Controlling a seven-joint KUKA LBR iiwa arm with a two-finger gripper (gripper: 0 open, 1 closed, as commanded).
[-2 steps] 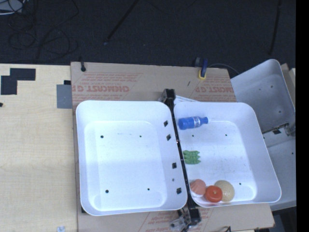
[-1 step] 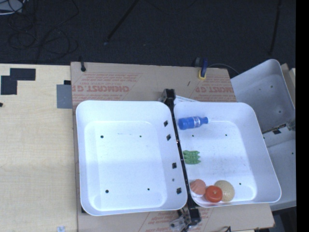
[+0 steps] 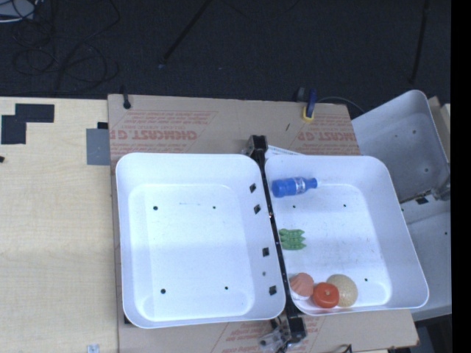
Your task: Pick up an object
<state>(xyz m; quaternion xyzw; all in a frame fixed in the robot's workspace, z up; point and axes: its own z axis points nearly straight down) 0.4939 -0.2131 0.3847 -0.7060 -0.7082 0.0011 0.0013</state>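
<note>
Gripper state: cannot be told from this view.

Candidate objects for pickup all lie in the right bin (image 3: 353, 226):
- Blue bottle (image 3: 294, 187) with a pale cap: on its side near the bin's far left corner, cap pointing towards the bin's middle.
- Small green ridged item (image 3: 292, 239): on the bin floor against the left wall, about midway along it. Its type cannot be made out.
- Pinkish round piece (image 3: 300, 283): in the bin's near left corner.
- Red round piece (image 3: 325, 295): just right of the pinkish one and touching or overlapping it, at the near wall.
- Tan round piece (image 3: 344, 288): directly right of the red one, in contact with it.

Surroundings, referenced to the right bin:
- Left bin (image 3: 191, 248): adjoins the right bin's left rim. A row of black clips (image 3: 266, 252) runs along the joint.
- Cardboard sheet (image 3: 184, 127) with red reversed lettering: under both bins, extending beyond the far rim.
- Yellow and blue clamp (image 3: 309, 109): on the cardboard's far edge, beyond the bin's far rim.
- Grey metal panel (image 3: 401, 134): off the bin's far right corner.
- Wooden bench top (image 3: 51, 219): left of the cardboard, well apart from the right bin.
</note>
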